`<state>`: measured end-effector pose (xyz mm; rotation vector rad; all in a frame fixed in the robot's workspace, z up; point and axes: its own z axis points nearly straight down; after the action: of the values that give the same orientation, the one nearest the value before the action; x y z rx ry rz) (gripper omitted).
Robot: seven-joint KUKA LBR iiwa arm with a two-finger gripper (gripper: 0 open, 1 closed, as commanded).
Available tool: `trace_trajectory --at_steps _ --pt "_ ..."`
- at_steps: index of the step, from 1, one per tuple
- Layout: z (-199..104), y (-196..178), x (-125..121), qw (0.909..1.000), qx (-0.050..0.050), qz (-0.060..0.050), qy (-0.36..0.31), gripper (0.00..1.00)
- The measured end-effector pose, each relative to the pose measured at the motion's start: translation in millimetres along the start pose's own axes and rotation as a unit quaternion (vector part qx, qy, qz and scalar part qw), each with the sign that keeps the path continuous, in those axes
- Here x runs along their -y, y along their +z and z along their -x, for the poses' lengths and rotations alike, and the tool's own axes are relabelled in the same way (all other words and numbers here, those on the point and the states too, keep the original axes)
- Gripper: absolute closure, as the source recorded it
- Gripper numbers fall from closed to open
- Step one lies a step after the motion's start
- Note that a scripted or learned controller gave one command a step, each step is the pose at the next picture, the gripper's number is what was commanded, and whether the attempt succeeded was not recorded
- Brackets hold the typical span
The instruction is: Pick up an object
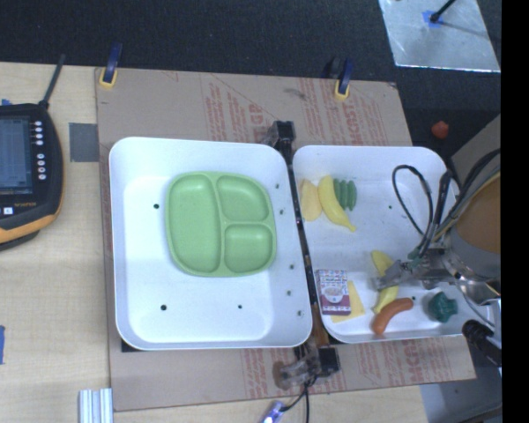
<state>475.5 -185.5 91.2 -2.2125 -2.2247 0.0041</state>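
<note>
Looking down at the bench (53, 271), I see the gripper (404, 273) low in the right bin (370, 159), near its right wall; I cannot tell its state. A hot dog (392, 315) lies just beneath it, a yellow piece (381, 260) just left. A banana (335, 205) and green vegetable (346, 192) lie farther back. A small carton (333, 291) sits near the left wall. The left bin (141, 236) holds a green divided plate (220, 224).
</note>
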Motion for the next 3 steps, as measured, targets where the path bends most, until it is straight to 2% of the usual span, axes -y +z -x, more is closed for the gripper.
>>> trace_trajectory --at_steps 1,2,3 --pt "-49.2 -0.7 -48.1 1.0 0.0 0.001 -0.001 0.0" --pt "-47.7 -10.6 -47.6 1.0 0.001 0.0 -0.002 1.0" --pt "-139.3 -133.3 -40.1 1.0 0.0 0.002 0.0 1.0"
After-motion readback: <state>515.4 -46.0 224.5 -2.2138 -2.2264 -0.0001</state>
